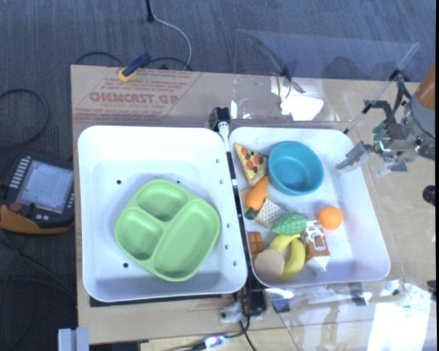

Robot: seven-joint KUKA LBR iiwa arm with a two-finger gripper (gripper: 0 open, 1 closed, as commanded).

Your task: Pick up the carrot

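Observation:
The carrot (pixel 256 194), orange with a green top, lies tilted in the right bin (pixel 369 225) near its left wall, just left of the blue bowl (pixel 295 168) and below a pizza slice (pixel 249 161). My gripper (pixel 369 161) hangs over the bin's upper right rim, well to the right of the carrot and beyond the bowl. It is open, with nothing between its fingers.
Around the carrot sit a checkered cube (pixel 269 212), a green vegetable (pixel 289 224), an orange (pixel 330 217), a banana (pixel 293 254) and a small carton (pixel 316 241). The left bin (pixel 95 167) holds a green divided plate (pixel 168 229).

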